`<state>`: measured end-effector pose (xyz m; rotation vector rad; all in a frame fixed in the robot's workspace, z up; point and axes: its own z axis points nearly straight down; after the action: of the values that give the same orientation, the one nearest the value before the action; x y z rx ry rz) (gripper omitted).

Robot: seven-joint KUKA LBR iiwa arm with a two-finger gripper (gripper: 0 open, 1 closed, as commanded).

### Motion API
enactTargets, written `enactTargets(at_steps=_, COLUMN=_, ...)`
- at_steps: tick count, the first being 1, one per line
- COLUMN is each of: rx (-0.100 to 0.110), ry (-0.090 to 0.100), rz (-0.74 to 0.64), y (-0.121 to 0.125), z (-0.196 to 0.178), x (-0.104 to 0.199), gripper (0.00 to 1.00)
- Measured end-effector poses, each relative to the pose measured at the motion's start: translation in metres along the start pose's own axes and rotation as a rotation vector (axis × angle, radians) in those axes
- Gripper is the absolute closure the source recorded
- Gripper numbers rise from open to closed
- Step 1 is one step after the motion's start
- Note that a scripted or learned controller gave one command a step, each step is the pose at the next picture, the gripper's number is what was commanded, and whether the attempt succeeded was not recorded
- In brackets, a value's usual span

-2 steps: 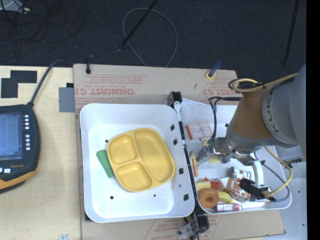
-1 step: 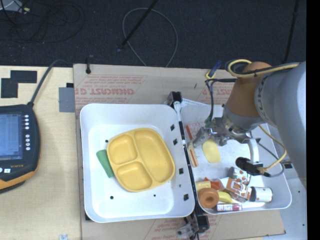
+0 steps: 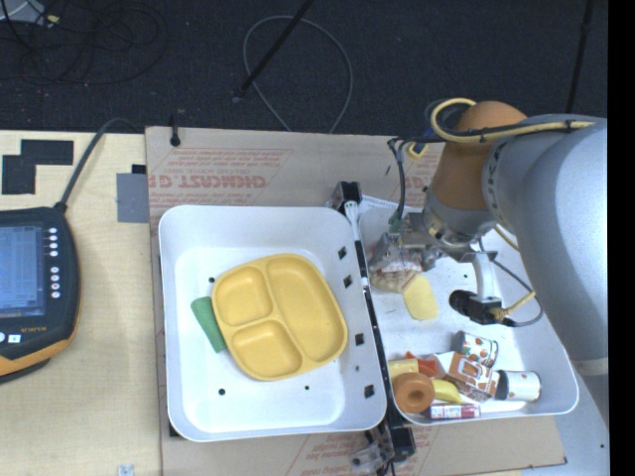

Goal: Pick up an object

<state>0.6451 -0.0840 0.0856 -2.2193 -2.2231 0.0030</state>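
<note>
One gripper (image 3: 402, 251) is seen low in the right bin (image 3: 556, 390), the pale yellow object (image 3: 421, 297) lying just below-right of it, finger state impossible to tell.

A robotics lab: teach pendant (image 3: 30, 281), loose cables (image 3: 298, 58), cardboard-covered bench (image 3: 248, 162)
</note>
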Motion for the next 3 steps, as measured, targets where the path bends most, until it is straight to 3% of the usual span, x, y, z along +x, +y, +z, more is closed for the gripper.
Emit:
enactTargets(at_steps=1, rx=0.001, ry=0.003, rz=0.005, y=-0.069, z=-0.001, x=-0.020, gripper=0.00)
enactTargets(at_steps=3, rx=-0.003, ry=0.001, rz=0.006, y=-0.094, z=-0.001, x=-0.022, gripper=0.00)
